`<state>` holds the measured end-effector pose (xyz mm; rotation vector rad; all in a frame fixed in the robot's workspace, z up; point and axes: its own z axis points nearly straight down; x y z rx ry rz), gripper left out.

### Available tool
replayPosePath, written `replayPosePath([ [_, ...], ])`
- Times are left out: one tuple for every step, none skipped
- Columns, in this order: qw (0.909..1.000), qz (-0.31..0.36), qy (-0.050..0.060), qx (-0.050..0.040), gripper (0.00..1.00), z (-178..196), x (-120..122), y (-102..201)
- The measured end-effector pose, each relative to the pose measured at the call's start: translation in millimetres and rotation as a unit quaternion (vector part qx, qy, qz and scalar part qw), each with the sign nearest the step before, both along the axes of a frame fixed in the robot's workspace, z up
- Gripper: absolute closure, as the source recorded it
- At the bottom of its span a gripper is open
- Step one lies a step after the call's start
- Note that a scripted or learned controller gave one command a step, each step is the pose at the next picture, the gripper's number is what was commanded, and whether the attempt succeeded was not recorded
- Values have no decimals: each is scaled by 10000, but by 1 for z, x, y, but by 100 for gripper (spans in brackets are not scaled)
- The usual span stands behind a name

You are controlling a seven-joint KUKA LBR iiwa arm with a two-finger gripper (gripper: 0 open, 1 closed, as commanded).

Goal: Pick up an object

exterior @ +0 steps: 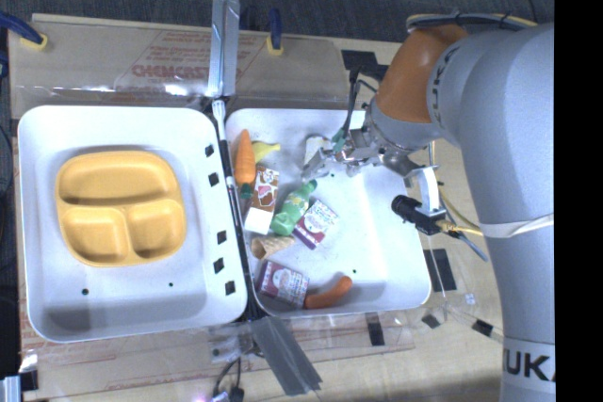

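Note:
My gripper [317, 157] is over the upper middle of the right bin [396, 245], and it is open with nothing between its fingers. Just below and left of it lies a green bottle [294, 207]. An orange carrot [244, 155] and a small yellow piece [267, 147] lie to its left along the bin's left wall. A purple packet [317, 223] lies beside the bottle. Further down are a white card [258, 220], a cone [271, 246], a maroon packet [283, 282] and a sausage [328, 293].
The left bin [38, 278] holds a yellow divided tray [121, 205]. The grey arm [490, 127] with its orange band [410, 85] covers the bench's right side. A brown and red packet [267, 188] lies under the carrot's tip.

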<state>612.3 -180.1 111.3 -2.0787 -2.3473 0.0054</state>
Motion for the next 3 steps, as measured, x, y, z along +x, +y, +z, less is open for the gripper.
replayPosePath([
  [9938,1113,-34,-7,0,34,45,10],
  [9829,1841,-31,-2,0,81,45,131],
  [9825,1864,-28,-6,100,91,45,132],
])
